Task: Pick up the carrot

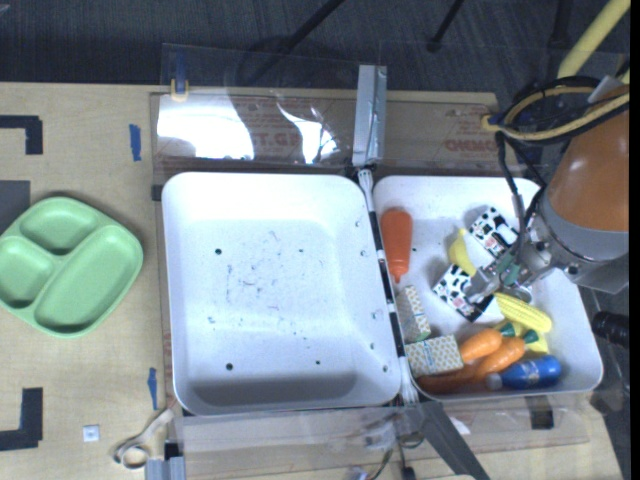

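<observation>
The hand point(500, 273) hangs low over the right bin point(430, 193), reaching in from the right under the arm's point(595, 203) grey and orange bulk. Whether its fingers are wide or narrow cannot be told; they blur into the clutter below. Nothing is seen held.

Just left of the hand lies a black-and-white box point(455, 288), and a second patterned box point(492, 230) sits above it toward the bin's far side. A banana point(457, 251) shows between the two. Just below the hand lies a corn cob point(525, 313), tilted.

The carrot point(478, 345) lies near the bin's front edge, below and a little left of the hand, apart from it. A second orange piece point(505, 355) touches it on the right. A blue bottle point(535, 371) lies along the front wall beside them, and a dark red thing point(450, 378) below the carrot is too hidden to name. A checked block point(432, 352) rests against the carrot's left end, with a small packet point(414, 311) above it.

An orange-red bottle point(397, 240) lies by the divider, well apart from the hand.

The left bin point(185, 268) is white with faint marks. On the desk point(90, 138) to the far left sits a green tray point(65, 265) with three wells. A clear sheet point(250, 118) stands behind the bins.
</observation>
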`<state>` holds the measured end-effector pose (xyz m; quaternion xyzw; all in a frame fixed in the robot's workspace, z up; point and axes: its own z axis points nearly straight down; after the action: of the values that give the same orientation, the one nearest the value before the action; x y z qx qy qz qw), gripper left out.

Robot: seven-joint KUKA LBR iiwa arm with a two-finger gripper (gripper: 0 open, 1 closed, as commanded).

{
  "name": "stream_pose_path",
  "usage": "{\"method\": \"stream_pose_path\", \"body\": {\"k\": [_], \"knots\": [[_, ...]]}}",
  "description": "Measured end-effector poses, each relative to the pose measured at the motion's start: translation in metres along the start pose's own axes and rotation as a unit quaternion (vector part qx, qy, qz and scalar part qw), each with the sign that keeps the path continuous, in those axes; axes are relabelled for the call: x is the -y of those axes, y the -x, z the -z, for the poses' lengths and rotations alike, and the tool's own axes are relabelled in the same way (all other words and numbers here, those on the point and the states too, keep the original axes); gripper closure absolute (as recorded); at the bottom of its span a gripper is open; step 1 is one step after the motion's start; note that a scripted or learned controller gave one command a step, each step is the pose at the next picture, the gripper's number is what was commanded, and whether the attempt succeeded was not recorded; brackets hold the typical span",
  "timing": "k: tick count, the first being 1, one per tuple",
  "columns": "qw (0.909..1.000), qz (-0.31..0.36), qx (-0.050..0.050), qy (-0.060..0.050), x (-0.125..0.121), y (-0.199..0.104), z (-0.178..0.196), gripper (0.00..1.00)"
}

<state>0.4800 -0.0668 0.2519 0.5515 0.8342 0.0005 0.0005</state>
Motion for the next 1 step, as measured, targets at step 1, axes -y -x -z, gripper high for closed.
{"method": "stream_pose_path", "body": {"k": [1], "knots": [[0.9887, -0.15, 0.001, 0.001, -0.089, 0.0269, -0.0155, 1.0]]}}
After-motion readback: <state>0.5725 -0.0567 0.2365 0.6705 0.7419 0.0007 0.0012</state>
